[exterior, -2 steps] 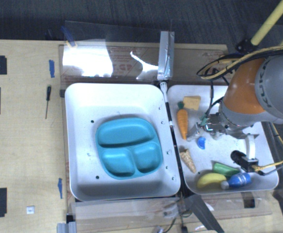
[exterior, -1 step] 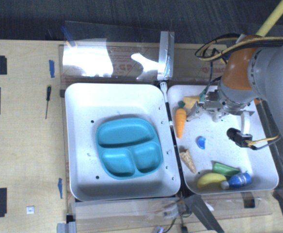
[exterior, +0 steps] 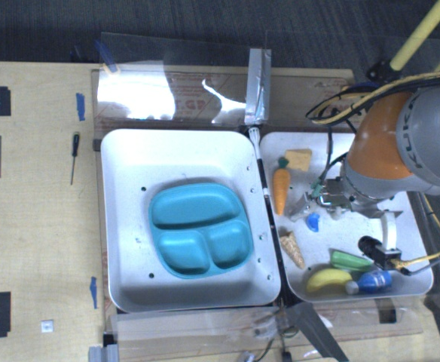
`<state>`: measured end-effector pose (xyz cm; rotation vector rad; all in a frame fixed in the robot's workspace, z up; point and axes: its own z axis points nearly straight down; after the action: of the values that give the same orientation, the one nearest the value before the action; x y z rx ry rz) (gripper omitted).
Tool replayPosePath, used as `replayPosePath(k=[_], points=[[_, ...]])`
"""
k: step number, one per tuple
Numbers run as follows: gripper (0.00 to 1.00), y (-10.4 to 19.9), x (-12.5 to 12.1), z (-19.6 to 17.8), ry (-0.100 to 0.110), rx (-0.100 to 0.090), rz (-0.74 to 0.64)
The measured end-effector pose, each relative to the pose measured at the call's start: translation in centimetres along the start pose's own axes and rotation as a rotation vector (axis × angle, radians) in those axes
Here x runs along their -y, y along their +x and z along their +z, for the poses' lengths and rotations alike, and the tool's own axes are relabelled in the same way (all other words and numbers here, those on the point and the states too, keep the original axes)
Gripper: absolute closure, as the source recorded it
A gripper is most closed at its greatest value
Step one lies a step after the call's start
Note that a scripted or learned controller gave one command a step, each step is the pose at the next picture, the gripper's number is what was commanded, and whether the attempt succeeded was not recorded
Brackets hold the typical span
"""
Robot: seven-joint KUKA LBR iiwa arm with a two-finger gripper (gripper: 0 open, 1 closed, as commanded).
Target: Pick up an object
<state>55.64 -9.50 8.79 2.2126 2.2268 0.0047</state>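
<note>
My gripper [exterior: 313, 200] hangs low over the middle of the right bin [exterior: 414, 225], reaching in from the right. Just below its tip lies a small blue piece [exterior: 313, 222]. An orange carrot [exterior: 280, 189] lies to the left of the gripper, near the bin's left wall. A tan bread slice [exterior: 298, 159] sits at the far left corner. Along the near edge lie a brown speckled stick [exterior: 291, 249], a yellow banana [exterior: 330, 280], a green object [exterior: 351, 260] and a blue bottle [exterior: 373, 280].
The left bin [exterior: 122, 202] holds a blue divided plate [exterior: 200, 227]. A clear plastic sheet [exterior: 175, 96] and a grey taped post [exterior: 258, 85] stand behind the bins. A thin dark tool [exterior: 74, 157] lies on the bench at the left.
</note>
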Motion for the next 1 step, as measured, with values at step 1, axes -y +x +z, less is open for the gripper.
replayPosePath(k=[1], points=[[0.0,-1.86,-8.73,0.19,0.001,0.002,0.043]])
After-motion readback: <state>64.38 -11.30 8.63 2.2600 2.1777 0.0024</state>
